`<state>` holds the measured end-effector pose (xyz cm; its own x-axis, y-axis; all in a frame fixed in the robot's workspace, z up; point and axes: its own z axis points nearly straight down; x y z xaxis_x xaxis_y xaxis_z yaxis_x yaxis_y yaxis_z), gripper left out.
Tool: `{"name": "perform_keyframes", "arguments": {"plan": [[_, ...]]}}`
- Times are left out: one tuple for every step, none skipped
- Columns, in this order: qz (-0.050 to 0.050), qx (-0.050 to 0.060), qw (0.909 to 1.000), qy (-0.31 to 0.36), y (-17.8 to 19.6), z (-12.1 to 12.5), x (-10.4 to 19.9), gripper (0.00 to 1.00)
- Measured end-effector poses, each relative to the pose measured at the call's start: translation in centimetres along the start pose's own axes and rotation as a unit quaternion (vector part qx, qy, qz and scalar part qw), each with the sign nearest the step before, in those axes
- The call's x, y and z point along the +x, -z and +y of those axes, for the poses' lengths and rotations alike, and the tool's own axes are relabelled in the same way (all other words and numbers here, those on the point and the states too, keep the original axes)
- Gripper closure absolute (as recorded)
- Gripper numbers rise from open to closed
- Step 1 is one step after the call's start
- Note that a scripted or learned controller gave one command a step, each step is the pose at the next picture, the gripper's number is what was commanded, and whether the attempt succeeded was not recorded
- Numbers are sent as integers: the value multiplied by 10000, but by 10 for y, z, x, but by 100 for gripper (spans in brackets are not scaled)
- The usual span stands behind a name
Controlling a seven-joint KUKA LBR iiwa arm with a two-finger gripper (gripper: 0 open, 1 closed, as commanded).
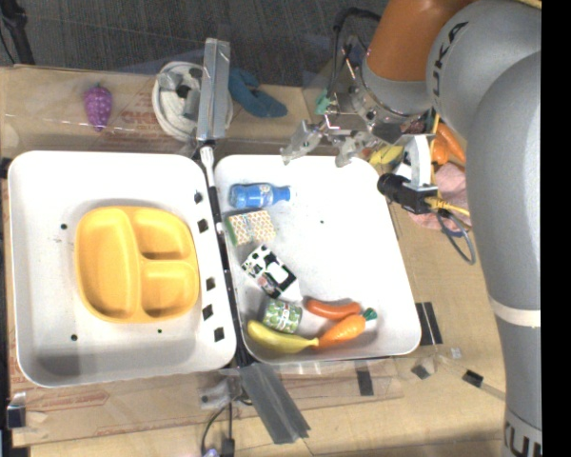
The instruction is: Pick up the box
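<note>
the grey arm [485, 112] bears part of the "kuka" lettering; nothing else is legible.

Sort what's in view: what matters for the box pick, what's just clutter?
Job:
box in right bin
gripper, above that bin's far edge

Clutter:
blue bottle
black-and-white object
can
banana
carrot
yellow tray, left bin

A yellow divided tray [138, 260] lies in the left bin [38, 174]. In the right bin [362, 236], a blue bottle [258, 195] lies near the far-left corner. A banana [278, 337], a carrot [343, 328], a red sausage [331, 306] and a small green can [283, 316] cluster along the near wall. Behind the left bin, a purple toy [97, 105] rests on the worktop [48, 103].
</note>
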<state>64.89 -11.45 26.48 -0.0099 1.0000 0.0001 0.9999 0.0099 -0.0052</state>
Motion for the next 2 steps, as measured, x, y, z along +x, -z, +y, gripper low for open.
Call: {"name": "perform_keyframes", "arguments": {"plan": [[1,-5,9916,1296,-140,-33,-19,0],[-9,-50,9983,-584,-166,-22,9,0]]}}
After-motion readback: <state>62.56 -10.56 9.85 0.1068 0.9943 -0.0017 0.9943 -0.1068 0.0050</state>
